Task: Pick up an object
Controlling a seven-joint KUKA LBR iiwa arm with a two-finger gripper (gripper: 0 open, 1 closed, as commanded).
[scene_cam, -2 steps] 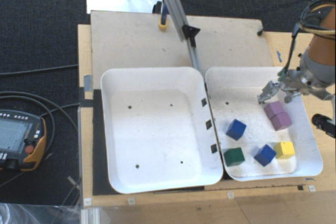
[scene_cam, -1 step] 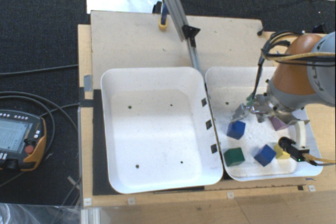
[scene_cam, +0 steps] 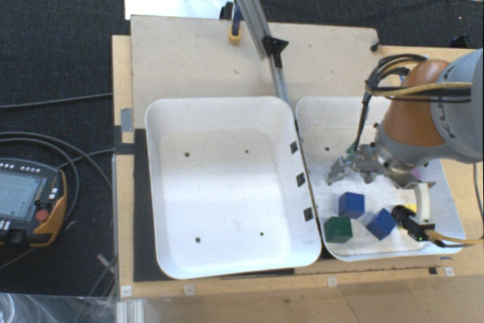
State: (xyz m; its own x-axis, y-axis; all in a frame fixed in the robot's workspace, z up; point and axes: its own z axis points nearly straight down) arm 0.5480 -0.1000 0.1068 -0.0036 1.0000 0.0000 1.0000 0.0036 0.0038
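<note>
In the right bin (scene_cam: 318,121), my gripper (scene_cam: 350,176) hangs low over the floor, its two grey fingers spread apart with nothing between them. Just below it lies a blue cube (scene_cam: 351,204). A second blue cube (scene_cam: 380,224) sits to the lower right of the first. A green cube (scene_cam: 338,229) rests near the bin's front left corner. A small yellow piece (scene_cam: 409,211) lies at the right, partly hidden by the arm's cable fitting.
The left bin (scene_cam: 162,163) stands beside the right one, their walls touching along the middle. A slanted metal pole (scene_cam: 253,11) crosses above the bench at the back. A teach pendant (scene_cam: 26,200) lies off the bench at the left.
</note>
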